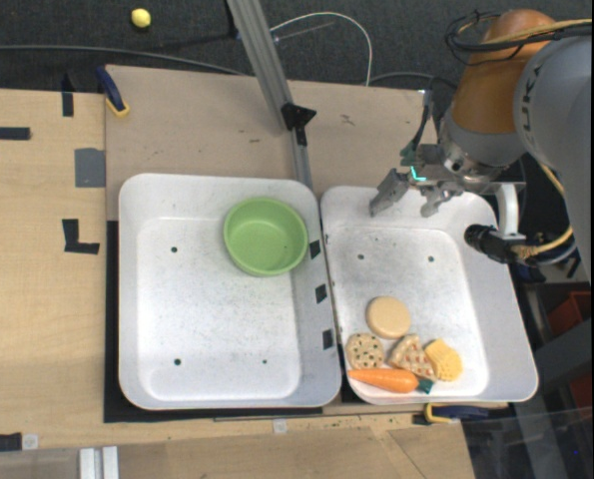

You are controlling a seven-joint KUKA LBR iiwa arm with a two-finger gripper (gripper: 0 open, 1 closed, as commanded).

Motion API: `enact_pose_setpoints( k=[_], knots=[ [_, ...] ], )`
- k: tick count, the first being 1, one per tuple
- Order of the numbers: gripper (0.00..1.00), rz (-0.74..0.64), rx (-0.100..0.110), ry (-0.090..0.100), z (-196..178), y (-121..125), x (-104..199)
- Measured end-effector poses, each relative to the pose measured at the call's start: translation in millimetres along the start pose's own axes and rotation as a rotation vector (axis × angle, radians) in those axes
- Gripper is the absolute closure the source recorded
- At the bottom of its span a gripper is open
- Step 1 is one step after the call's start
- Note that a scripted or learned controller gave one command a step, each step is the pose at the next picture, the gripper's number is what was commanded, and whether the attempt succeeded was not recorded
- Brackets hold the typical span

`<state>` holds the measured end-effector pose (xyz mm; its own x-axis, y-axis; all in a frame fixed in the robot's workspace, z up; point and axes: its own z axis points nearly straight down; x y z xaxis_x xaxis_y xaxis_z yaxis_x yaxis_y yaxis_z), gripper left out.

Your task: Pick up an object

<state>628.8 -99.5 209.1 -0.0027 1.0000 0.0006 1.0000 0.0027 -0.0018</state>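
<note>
The gripper [410,196] is seen with fingers spread and nothing between them, above the right bin's [496,367] far edge. No grasp is made; the toy foods [401,352] lie untouched near its front.

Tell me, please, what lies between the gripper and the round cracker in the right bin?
Nothing: in the camera view, only bare speckled bin floor separates the open gripper from the cracker.
</note>
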Motion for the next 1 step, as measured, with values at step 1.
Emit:
enact_pose_setpoints(
  k=[1],
  knots=[
    [0.00, 0.001, 0.006, -0.001, 64.5, -2.6, -2.7]
  ],
)
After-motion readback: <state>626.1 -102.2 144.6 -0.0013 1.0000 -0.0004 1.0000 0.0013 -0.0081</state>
